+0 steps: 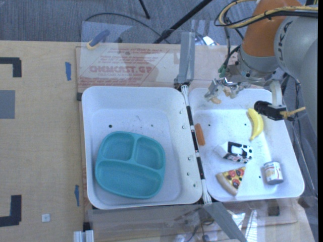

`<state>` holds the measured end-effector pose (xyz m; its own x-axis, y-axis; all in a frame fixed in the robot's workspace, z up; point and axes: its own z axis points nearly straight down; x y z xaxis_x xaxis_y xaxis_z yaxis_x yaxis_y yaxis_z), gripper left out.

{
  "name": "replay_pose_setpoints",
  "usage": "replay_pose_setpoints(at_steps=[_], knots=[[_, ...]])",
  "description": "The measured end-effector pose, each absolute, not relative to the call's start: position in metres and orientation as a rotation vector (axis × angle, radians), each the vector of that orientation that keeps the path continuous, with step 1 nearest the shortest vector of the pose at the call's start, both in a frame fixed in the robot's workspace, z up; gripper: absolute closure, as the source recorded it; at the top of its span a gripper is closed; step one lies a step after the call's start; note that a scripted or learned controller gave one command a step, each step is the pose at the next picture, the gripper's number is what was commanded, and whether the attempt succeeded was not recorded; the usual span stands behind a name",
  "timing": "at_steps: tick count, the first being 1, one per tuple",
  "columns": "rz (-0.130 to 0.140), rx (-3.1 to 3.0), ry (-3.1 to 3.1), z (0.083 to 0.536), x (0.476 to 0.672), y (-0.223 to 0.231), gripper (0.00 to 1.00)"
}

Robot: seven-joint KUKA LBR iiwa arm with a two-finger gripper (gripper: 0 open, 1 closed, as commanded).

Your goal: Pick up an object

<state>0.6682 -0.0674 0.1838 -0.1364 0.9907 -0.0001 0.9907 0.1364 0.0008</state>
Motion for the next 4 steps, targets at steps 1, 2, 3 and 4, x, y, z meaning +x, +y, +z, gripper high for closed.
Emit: replay_pose_setpoints(at_steps=[1, 2, 3, 4], knots=[[-0.007, 2.161, 2.289, 0.094, 0.666, -0.094, 1.00], [-0.002, 2.217, 2.226, 0.183, 0.668, -0.054, 1.00], [-0.003, 2.218, 2.226, 0.183, 0.667, -0.054, 0.00], [-0.004, 2.152, 2.293, 0.115, 0.588, -0.103, 0.00]])
